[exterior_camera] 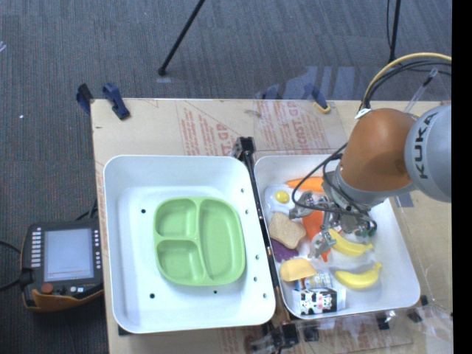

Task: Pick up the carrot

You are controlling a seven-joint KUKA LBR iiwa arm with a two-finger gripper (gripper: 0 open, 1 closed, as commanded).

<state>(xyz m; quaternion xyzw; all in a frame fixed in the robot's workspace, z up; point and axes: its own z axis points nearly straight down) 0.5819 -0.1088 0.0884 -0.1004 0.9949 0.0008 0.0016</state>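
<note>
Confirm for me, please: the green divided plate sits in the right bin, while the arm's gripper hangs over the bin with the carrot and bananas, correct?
Not quite. The camera view shows the green divided plate in the left bin, not the right one. The rest holds: the gripper hangs over the right bin, where the carrot and the bananas lie.

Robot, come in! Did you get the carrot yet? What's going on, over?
Two-finger gripper low in right white bin, over the food. Orange carrot directly beneath, partly hidden; grasp unconfirmed. Slice of brown bread and yellow bananas crowd close.
</note>
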